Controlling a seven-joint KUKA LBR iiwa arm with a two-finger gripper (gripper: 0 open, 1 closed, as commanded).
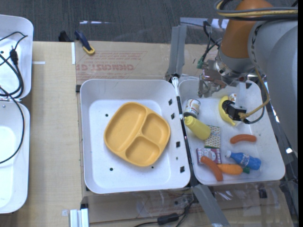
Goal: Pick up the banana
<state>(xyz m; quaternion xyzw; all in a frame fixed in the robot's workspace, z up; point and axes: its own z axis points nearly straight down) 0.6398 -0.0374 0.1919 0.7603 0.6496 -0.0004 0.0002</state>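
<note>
Yellow banana (226, 110) lies in the right bin (272, 171), near its far edge, partly hidden by black cable. The gripper (207, 90) hovers just left of it; its opening cannot be told.

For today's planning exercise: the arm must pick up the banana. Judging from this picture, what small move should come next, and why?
Probably shift the end effector toward the view's right and a little nearer, then lower it. It sits at the right bin's far-left corner, while the banana lies apart from it, beside the can.
</note>
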